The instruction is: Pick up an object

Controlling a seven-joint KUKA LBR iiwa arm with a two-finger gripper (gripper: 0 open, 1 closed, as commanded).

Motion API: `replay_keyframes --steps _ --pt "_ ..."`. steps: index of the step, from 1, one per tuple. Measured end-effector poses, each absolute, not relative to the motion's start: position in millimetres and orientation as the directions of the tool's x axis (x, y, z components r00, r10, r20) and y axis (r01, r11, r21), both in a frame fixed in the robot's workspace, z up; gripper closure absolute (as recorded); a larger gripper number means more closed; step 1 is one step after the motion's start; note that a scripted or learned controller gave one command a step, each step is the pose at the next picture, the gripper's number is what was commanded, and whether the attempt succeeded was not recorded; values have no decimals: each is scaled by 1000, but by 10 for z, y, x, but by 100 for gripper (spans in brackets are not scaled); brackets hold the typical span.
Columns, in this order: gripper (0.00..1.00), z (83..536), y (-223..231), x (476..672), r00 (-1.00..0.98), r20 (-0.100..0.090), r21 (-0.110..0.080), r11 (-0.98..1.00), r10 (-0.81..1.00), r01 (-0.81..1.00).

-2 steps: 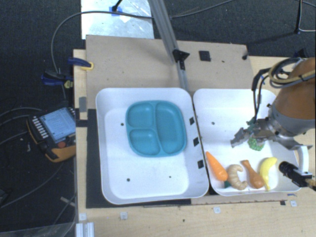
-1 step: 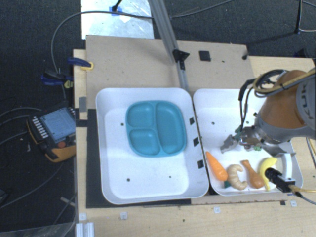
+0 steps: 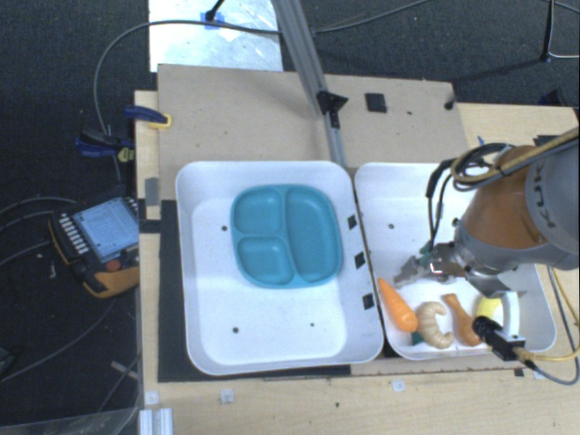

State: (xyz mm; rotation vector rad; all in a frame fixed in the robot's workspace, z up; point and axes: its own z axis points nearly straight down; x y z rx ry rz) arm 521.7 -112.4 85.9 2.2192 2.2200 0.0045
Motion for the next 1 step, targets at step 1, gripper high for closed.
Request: replay_keyframes --steps 1 --pt "100 996 -1126 5244 -1 -2 13 1 1000 1000"
